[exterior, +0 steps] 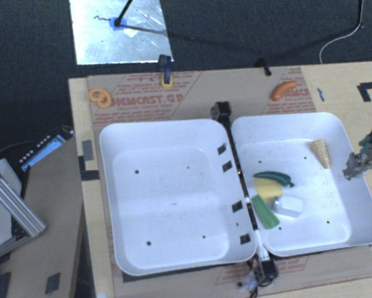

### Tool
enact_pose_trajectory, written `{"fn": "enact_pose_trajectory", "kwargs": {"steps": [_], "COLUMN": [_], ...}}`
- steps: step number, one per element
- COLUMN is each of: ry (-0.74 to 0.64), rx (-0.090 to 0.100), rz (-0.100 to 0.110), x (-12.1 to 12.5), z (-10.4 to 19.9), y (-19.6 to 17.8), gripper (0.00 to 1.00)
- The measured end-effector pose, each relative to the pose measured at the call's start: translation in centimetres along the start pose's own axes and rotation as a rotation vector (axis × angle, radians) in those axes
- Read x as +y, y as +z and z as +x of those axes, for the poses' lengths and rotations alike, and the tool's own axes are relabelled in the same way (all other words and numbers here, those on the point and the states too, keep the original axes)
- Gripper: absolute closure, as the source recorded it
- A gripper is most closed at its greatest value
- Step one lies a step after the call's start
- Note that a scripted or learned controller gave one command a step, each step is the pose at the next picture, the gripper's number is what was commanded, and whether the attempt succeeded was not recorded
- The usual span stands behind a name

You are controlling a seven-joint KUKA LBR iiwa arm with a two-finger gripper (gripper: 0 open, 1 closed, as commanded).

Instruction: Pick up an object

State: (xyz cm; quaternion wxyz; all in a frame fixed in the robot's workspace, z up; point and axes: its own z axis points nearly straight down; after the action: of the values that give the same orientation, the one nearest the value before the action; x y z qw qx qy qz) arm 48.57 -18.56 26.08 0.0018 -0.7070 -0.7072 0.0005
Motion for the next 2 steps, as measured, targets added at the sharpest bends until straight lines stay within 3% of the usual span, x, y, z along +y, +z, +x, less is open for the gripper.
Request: {"fn": "enact_pose_trajectory", "kwargs": {"steps": [1, 2], "ry": [-0.007, -0.005], "rx": [0.001, -0.002], "rz": [-0.002, -0.006], "x": [0.16, 0.19], "z": [4.62, 5.51], "y": [5.39, 4.88], "gripper": [1.00, 1.00]}}
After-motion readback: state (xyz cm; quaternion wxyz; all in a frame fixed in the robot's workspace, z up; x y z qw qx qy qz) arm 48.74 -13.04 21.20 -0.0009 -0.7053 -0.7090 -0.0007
